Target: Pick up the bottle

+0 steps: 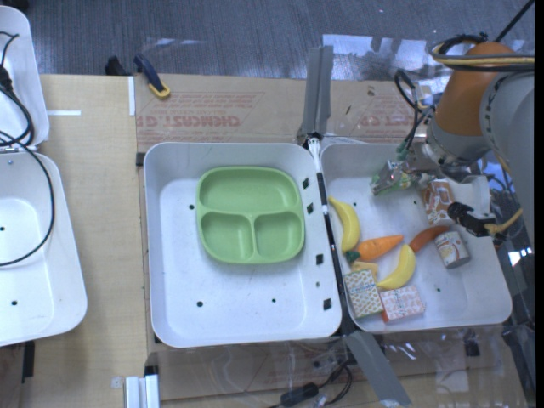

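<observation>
A small clear bottle (390,179) with a green label lies on its side near the back of the right bin (476,308). The grey arm with its orange band (466,100) comes in from the right, and its gripper (438,187) hangs low over the back right of that bin. The gripper is just to the right of the bottle, above a red and white packet (436,202). The wrist body covers the gripper's tips, and I see nothing held.
The right bin also holds two bananas (346,223) (401,267), a carrot (379,246), a small can (451,250) and two little boxes (364,292) (402,304). A green divided plate (251,213) sits in the left bin (170,313). Cables hang beside the arm.
</observation>
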